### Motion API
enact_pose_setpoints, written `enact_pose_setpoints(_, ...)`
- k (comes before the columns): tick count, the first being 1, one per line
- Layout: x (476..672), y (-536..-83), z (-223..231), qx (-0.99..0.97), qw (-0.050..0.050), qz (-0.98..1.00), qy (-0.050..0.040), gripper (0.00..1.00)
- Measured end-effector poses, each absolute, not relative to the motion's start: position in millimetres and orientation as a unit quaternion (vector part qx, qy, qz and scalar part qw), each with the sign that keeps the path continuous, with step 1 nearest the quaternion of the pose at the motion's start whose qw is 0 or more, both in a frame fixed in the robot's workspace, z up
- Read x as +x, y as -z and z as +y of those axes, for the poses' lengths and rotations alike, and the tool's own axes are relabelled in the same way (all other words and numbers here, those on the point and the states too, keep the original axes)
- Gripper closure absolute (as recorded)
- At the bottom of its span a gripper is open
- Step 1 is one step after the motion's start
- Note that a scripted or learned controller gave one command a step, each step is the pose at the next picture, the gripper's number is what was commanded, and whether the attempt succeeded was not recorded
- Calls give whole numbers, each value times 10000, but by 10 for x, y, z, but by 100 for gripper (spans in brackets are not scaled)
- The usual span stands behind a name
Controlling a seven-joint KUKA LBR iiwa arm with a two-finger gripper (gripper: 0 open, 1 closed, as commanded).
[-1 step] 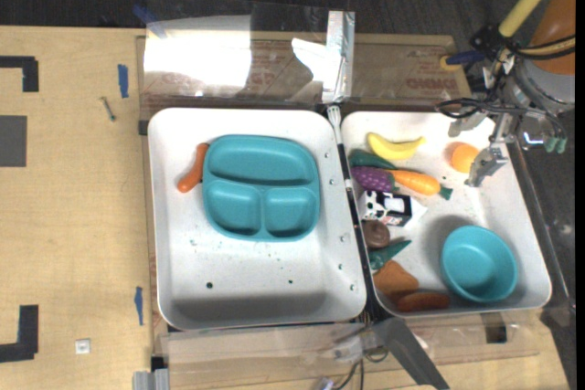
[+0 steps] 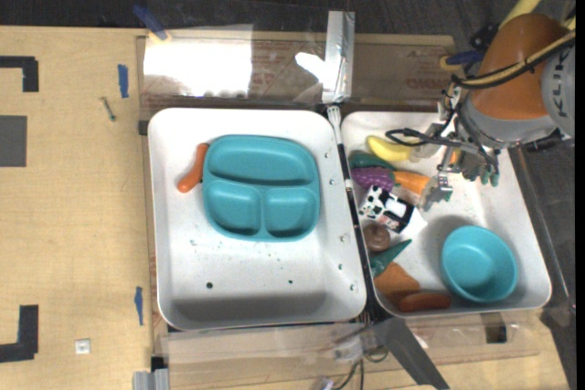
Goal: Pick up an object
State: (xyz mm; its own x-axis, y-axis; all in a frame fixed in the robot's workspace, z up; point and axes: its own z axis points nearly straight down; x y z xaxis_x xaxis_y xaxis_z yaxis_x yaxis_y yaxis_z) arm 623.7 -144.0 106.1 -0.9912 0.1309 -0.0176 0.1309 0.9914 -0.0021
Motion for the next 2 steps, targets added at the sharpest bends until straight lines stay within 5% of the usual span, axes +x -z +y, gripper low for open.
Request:
enact_pose_setpoints(1,5956,-884,-992,842,52,9964,0,0)
enact_pose_setpoints(2,5999,-1022,-983,830,124,9965,6,100)
